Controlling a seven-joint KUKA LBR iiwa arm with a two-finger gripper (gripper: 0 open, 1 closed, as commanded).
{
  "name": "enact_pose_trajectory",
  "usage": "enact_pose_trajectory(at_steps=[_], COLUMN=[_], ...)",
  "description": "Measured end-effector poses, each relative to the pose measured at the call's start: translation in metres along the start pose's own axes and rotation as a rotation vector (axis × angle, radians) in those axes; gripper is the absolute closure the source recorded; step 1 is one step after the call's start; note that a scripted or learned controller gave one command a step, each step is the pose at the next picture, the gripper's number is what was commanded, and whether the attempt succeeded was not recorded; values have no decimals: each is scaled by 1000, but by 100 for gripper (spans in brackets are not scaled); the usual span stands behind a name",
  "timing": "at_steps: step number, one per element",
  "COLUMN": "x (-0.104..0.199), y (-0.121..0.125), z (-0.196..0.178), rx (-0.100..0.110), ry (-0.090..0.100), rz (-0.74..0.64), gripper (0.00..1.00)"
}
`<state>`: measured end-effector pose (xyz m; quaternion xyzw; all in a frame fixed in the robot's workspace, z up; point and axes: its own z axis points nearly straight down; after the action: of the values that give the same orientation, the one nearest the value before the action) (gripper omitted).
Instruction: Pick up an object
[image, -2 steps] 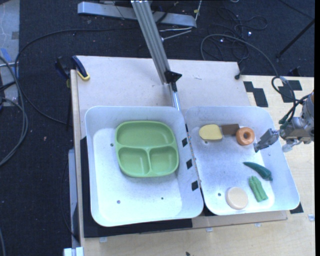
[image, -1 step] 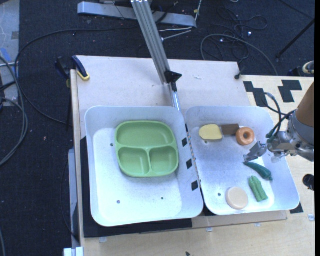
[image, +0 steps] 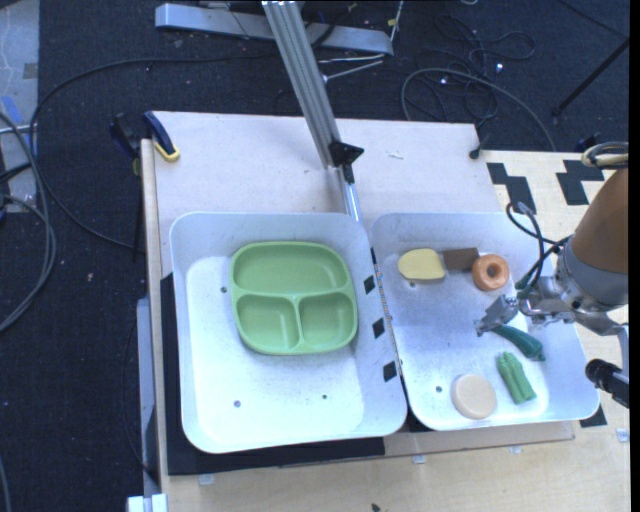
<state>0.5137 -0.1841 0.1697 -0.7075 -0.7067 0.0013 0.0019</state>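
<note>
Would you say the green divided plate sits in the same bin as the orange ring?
No, the green divided plate lies in the left bin, while the orange ring lies in the right bin.

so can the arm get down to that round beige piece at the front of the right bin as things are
Probably yes. The round beige piece lies flat with open bin floor around it; its nearest neighbour, the green piece, lies just beside it. The gripper is close above.

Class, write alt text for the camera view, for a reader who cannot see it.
A grey robot arm reaches from the right, its gripper low over the right bin, near a teal object. That bin also holds a yellow piece, brown block, orange ring, green stick and cream disc. The left bin holds a green divided plate.
</note>
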Motion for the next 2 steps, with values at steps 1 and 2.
enact_pose_trajectory(at_steps=[1,2], x=[0,0], y=[4,5], z=[63,49], rx=[1,-5], ry=[1,-1], rz=[0,1], gripper=[0,100])
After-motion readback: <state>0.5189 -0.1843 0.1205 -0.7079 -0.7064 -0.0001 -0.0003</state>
